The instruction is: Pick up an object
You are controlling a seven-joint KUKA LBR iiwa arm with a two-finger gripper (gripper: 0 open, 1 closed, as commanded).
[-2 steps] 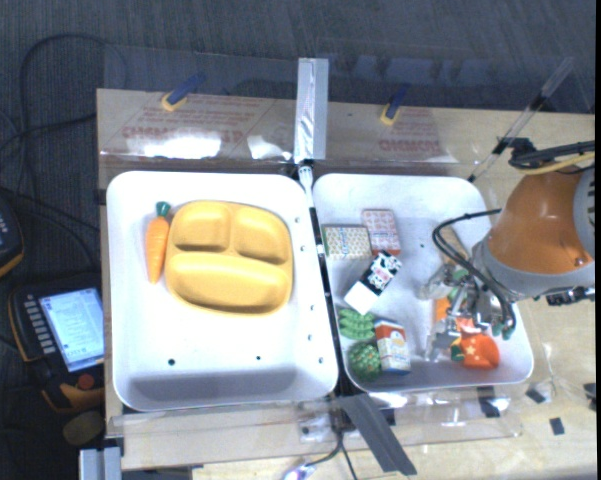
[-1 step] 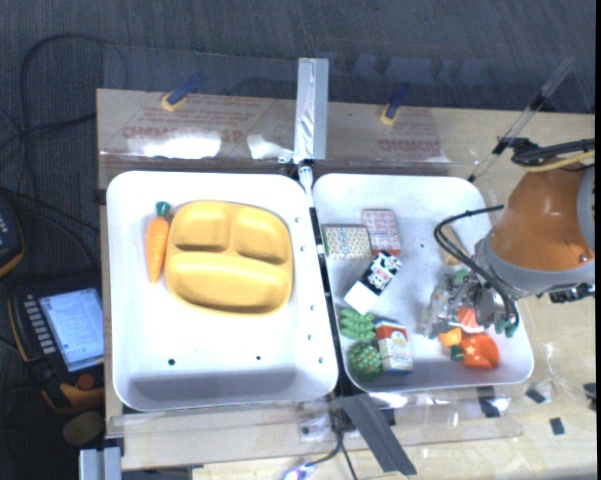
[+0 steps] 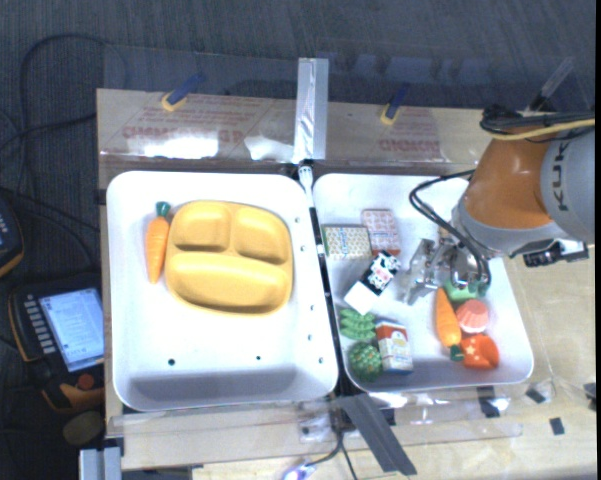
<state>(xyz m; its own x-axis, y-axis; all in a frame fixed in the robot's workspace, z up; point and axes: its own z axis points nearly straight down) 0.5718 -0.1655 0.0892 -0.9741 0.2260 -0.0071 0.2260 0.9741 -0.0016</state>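
I see the counter [image 3: 120, 118] carrying two white bins side by side. The left bin [image 3: 130, 348] holds a yellow sectioned tray [image 3: 228, 256], with a carrot [image 3: 157, 246] lying just beside the tray's left edge. The right bin [image 3: 520, 363] is the crowded one. My arm [image 3: 515, 193] comes in from the right, its orange band above the wrist, and the gripper [image 3: 432, 273] hangs low over the middle of that bin. The fingers [image 3: 420, 268] point down and look slightly spread, with nothing between them. Just right of them lie a second carrot [image 3: 445, 318], a pink round fruit [image 3: 472, 315] and a red pepper [image 3: 480, 350], close together. To the left of the fingers sit two patterned boxes [image 3: 346, 240], a small black-and-white cow carton [image 3: 382, 268] and a white block [image 3: 361, 297]. Near the bin's front are green vegetables [image 3: 358, 323] and a little red-topped carton [image 3: 394, 348].
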